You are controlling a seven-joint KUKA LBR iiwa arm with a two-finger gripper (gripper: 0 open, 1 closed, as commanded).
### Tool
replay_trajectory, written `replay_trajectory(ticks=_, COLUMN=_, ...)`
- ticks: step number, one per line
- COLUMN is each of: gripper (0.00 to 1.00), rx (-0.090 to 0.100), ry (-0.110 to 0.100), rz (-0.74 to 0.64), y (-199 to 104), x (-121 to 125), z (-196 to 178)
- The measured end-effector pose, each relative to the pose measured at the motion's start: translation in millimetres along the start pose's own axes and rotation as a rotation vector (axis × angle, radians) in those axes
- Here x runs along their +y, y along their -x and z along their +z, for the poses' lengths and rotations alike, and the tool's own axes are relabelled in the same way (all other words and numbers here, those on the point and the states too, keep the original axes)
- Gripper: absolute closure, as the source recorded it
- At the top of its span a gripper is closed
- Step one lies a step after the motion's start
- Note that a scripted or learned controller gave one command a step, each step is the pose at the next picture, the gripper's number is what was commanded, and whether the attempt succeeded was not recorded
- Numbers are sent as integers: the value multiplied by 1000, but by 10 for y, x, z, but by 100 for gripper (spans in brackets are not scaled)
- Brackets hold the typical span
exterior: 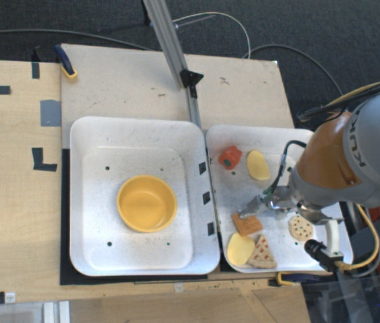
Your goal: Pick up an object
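End effector (249, 210) lowered into the right bin (279, 134), its tip just above a brown toast-like piece (246, 225); whether its fingers are parted or closed cannot be told, and nothing is visibly held. Near the toast lie a yellow oval (240, 249), a pizza slice (263, 253) and a spotted cookie (300, 229); farther up, a red-orange piece (230, 157) and a second yellow oval (258, 165). Arm (341, 157) bends in from the right, orange band over the bin. Left bin (89, 140) on the tabletop (122, 79) holds a yellow bowl (147, 202).
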State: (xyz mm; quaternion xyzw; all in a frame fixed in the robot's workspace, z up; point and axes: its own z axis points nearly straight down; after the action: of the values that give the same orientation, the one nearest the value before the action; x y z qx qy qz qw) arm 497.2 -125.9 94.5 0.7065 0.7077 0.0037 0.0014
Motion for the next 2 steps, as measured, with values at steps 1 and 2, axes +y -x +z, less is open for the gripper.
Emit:
replay_trajectory(ticks=1, gripper=100, rx=-1, ry=0, rz=-1, y=-4, x=0, z=-102)
replay_trajectory(ticks=2, gripper=100, rx=-3, ry=-5, rz=-1, y=-70, x=97, z=-605)
